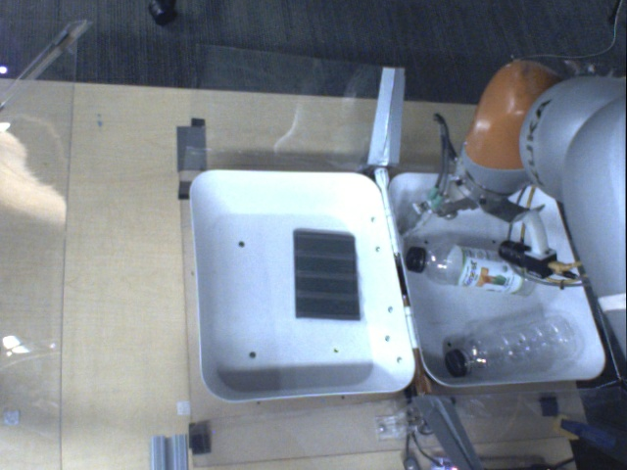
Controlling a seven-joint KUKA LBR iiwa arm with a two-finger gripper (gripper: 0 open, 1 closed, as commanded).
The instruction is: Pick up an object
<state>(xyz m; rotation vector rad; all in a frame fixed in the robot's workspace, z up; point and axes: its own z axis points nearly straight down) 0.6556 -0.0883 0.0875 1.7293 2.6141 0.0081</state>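
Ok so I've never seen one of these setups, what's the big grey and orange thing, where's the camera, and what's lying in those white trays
The grey and orange thing is a robot arm reaching in from the right. One fixed camera looks down at a slant on a wooden bench. Two shallow white bins sit side by side. The left bin holds a dark ribbed rectangular pad. The right bin holds a labelled bottle and a clear plastic bottle, both lying down with black caps. The arm's gripper is low over the right bin's far corner; nothing is visibly held.

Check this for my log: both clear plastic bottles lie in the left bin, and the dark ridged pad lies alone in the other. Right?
Not quite. The camera view shows both bottles, the labelled one and the ribbed one, lying in the right bin; the dark ridged pad lies alone in the left bin.
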